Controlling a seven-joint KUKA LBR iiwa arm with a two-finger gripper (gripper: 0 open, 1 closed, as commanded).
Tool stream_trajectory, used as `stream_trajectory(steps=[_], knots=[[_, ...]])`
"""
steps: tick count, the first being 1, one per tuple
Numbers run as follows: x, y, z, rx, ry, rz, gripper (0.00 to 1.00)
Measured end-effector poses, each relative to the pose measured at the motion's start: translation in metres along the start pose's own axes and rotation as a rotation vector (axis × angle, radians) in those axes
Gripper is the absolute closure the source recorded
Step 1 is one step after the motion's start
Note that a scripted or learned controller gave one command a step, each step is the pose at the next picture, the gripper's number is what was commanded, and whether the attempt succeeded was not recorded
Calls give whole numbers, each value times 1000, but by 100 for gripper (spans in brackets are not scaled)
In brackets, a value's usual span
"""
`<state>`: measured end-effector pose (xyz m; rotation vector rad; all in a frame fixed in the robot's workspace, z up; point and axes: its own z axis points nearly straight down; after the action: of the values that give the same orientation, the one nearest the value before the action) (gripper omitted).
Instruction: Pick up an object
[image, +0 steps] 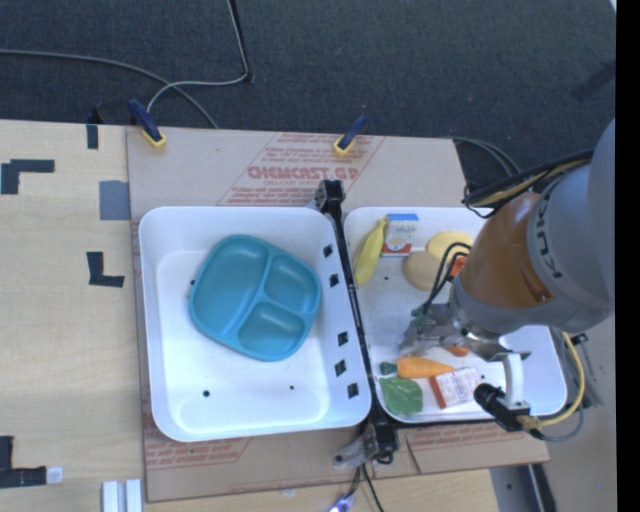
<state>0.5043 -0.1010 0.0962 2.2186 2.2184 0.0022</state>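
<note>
Right bin — toy carrot, banana and carton crowd it; gripper hangs just above the carrot for picking, its grasp state unreadable. Left bin — blue tray.

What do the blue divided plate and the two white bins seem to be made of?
The blue divided plate looks like molded plastic with a matte finish: one even color, soft rounded ridges between its compartments. The left bin and the right bin look like thin, smooth white plastic, with rounded rims and a faint sheen; the material is not certain.
</note>
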Motion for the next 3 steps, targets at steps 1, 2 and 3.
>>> stream_trajectory(steps=[1, 2, 3], knots=[[-28, 36, -59, 4, 1, 0, 100], [-28, 36, -59, 6, 2, 0, 0], [-6, 2, 10, 2, 2, -1, 0]])
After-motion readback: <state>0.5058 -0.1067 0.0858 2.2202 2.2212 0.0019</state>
